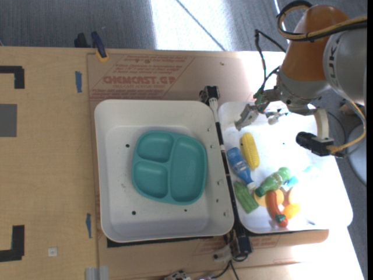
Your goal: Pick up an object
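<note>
Near edge of the right bin (326, 233): a cluster of toy food packed together, an orange-red carrot-like piece (275, 207) with a small orange piece (291, 210) touching it, a green bottle (273, 183) lying tilted across them, and a flat green piece (245, 196) just left of that. Next up, a blue bottle (239, 163) lies along the bin's left wall, white cap end toward the cluster. Just beyond and beside it, a yellow corn cob (250, 148), lying lengthwise, apart from the cluster.

Left bin (111, 156) holds a teal divided plate (169, 166) with three compartments, roughly centred, nothing on it.

Farther back, the hand (261, 111) hangs over the far left corner of the right bin, above and beyond the corn, not touching it. Fingers look spread apart, nothing between them. Grey arm with orange band (315, 42) comes in from the right. Both bins sit on a cardboard-covered desk (46, 156).
</note>
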Controlling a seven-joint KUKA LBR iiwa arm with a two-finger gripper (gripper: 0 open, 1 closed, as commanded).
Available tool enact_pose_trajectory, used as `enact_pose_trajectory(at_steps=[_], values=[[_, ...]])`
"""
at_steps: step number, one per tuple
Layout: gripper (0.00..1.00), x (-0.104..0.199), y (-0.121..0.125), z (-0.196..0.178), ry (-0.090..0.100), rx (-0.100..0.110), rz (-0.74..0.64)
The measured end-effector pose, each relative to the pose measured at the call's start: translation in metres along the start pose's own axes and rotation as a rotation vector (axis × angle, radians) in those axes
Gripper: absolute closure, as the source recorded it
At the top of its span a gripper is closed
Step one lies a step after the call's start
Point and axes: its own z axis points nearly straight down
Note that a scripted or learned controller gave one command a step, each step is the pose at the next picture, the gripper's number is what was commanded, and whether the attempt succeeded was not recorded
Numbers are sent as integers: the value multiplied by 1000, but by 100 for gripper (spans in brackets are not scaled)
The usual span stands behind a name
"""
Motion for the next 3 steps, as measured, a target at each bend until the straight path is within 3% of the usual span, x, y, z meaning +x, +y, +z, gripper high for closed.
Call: enact_pose_trajectory(at_steps=[1, 2, 3], values=[[0, -43, -53, 99, -2, -4, -36], [100, -44, -51, 88, -4, -10, -34], [100, -46, -129, -51, -3, -4, -450]])
